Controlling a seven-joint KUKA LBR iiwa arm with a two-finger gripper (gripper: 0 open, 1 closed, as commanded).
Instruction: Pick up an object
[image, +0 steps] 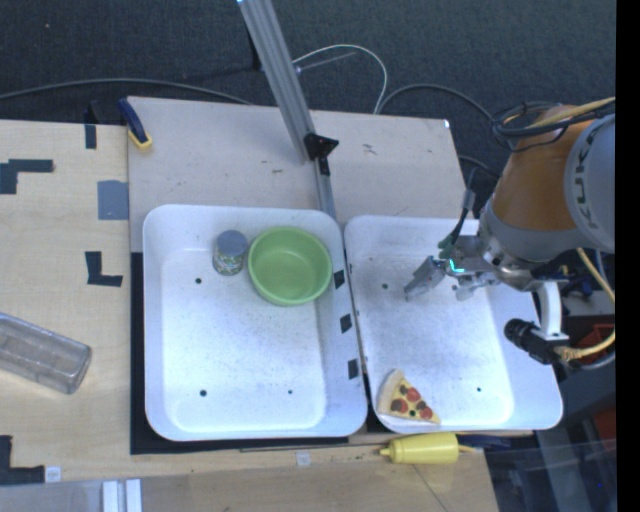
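The bench (60, 250) is pale wood, with dark tape marks down its left side. Two shallow white bins sit side by side at centre frame: the left bin (240, 400) and the right bin (450, 330), rims touching. A lighter board (230, 150) lies under them toward the top. At far left, a clear plastic cylinder (40, 352) lies on its side. At the bottom edge, just below the right bin, rests a yellow bottle (424, 449). Upper left, a blue-and-yellow clamp (134, 123).

- You will find no text, label, brand, number or sign that can be read anywhere in this view.
- The small grey-lidded can (229, 252) carries a label, but its print is too blurred to make out.
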